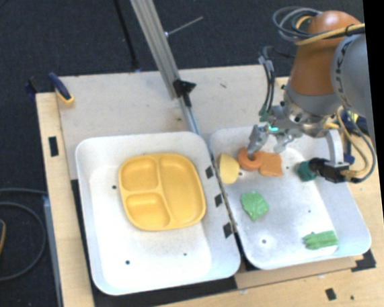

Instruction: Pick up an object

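Orange object (260,162) just under end effector (269,137) (right bin).

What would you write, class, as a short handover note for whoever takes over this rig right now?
End effector: low over the right bin, right above the orange object; grip state unclear.
Right bin also holds a yellow piece, a light green lump, a green piece and a dark green item.
Left bin: yellow divided plate.
Done: approach only.
Left: grasp and lift.
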